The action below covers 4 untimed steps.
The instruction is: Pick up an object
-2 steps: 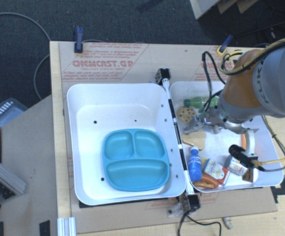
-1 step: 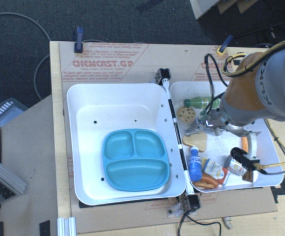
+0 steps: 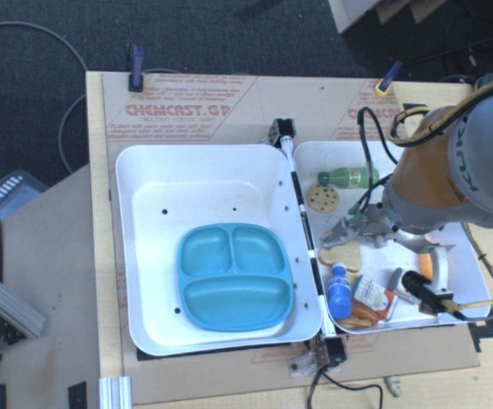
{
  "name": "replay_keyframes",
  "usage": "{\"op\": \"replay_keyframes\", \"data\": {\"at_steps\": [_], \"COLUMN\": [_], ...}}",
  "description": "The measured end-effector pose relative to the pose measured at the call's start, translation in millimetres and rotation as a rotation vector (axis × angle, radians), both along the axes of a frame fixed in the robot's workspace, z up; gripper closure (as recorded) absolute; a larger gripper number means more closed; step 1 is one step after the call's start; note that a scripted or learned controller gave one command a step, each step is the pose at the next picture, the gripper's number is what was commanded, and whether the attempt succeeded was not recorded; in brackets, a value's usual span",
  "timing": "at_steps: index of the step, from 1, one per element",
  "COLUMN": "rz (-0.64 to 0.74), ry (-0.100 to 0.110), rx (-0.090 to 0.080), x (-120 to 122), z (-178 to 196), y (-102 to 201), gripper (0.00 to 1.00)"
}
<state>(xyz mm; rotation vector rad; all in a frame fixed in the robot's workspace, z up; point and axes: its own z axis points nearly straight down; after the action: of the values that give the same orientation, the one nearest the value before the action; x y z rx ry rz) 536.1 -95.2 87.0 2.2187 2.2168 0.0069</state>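
The right bin (image 3: 314,156) holds several small objects. A green bottle (image 3: 346,177) lies near its far wall, with a round tan perforated disc (image 3: 322,198) just in front of it. A pale toast-shaped piece (image 3: 341,255) lies mid-bin, and a blue bottle (image 3: 339,292) sits beside the left wall. A white and red packet (image 3: 370,292) and an orange-red item (image 3: 364,315) lie at the front. My gripper (image 3: 348,228) is low over the bin, between the disc and the toast-shaped piece. I see nothing lifted.
The left bin (image 3: 144,177) holds a blue divided plate (image 3: 233,275). An orange object (image 3: 426,265) lies at the right side of the right bin, partly under the arm. The arm's grey and orange body (image 3: 438,173) covers the right bin's far right part.
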Motion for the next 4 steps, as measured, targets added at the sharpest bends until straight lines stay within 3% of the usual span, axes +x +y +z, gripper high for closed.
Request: {"op": "replay_keyframes", "data": {"at_steps": [1,2,3,4], "rz": [0.000,0.000,0.000,0.001], "ry": [0.001,0.000,0.000,0.003], "rx": [0.000,0.000,0.000,0.000], "x": [-21.7,-21.4,-21.5,22.1], "z": [0.7,10.5,10.5,-0.2], "y": [3.7,4.3,4.3,2.7], "gripper": [0.00,1.00,0.00,0.00]}}
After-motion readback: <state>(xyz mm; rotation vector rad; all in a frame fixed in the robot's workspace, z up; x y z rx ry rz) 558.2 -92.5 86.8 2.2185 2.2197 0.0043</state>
